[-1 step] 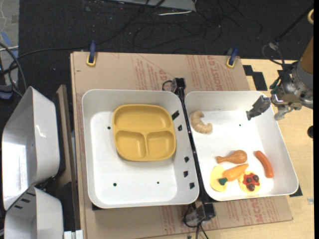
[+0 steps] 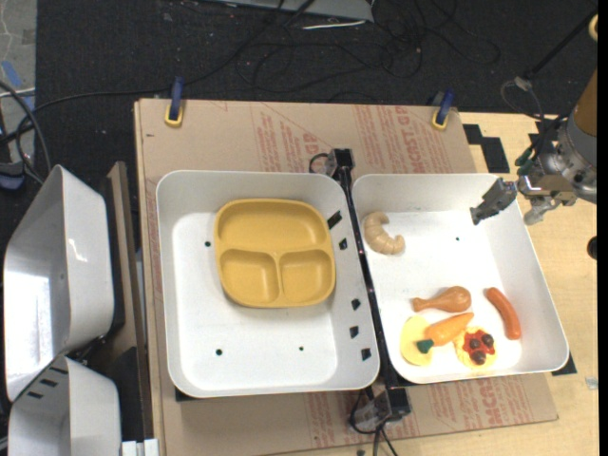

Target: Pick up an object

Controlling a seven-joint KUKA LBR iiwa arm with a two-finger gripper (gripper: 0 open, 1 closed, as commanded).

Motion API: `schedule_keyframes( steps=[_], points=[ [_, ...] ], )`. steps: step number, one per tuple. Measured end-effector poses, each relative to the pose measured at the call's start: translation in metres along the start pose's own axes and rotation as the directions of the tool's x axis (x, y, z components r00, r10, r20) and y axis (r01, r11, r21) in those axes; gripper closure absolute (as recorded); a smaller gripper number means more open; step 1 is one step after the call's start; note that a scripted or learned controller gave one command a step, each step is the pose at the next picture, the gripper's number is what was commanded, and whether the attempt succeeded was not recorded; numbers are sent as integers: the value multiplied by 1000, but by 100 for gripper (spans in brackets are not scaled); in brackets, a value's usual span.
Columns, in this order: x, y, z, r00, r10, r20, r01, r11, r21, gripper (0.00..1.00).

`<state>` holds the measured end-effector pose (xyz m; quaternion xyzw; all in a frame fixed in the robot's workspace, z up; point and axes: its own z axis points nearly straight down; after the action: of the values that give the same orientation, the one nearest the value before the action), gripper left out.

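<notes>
The right bin (image 2: 432, 196) holds several toy foods. A beige croissant (image 2: 384, 235) lies near its left wall. Toward the front lie a drumstick (image 2: 444, 300), a carrot (image 2: 445, 330) over a yellow disc (image 2: 412, 342), a small pizza-like piece (image 2: 478, 346) and a red sausage (image 2: 503, 312). My gripper (image 2: 516, 200) hangs over the bin's back right corner, open, one dark finger (image 2: 493, 200) pointing into the bin, nothing between its fingers.
The left bin (image 2: 180, 283) holds a yellow divided plate (image 2: 275, 252). Black clips run along the seam between the bins (image 2: 356, 274). Blue-yellow clamps (image 2: 174, 110) (image 2: 442, 110) pin the cardboard at the back. White tubs (image 2: 47, 274) stand at far left.
</notes>
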<state>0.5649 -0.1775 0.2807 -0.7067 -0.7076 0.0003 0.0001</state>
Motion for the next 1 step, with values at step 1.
schedule_keyframes(
  steps=[1],
  points=[
    [0, 4, 44, 1000, 2, -1, -2, 1000, 3, 0]
  ],
)
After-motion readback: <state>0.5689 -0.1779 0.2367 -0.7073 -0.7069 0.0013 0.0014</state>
